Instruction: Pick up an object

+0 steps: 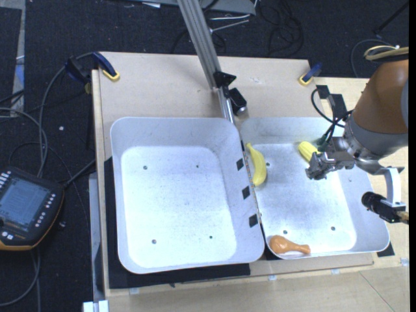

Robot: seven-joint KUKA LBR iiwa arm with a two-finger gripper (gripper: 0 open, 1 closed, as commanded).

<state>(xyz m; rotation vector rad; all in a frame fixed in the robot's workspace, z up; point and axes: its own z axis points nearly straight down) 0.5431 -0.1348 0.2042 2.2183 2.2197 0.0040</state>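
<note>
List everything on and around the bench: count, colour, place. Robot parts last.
Banana: 1, yellow, right bin, against its left wall.
Small yellow object: 1, yellow, right bin, upper part, just left of the gripper; what it is cannot be told.
Orange object: 1, orange, right bin, near its front edge.
Bins: 2, white; left bin, right bin, side by side on the bench.
Bench: 1, pale wood, under both bins.
Clamps: 2, blue and yellow, at the bench's back corners.
Metal pole: 1, silver, slanting down to the bins' shared back edge.
Handheld controller: 1, black and orange, on the floor at left.
Arm: 1, grey and orange, entering from the right.
Gripper: 1, dark, over the right bin.
</note>
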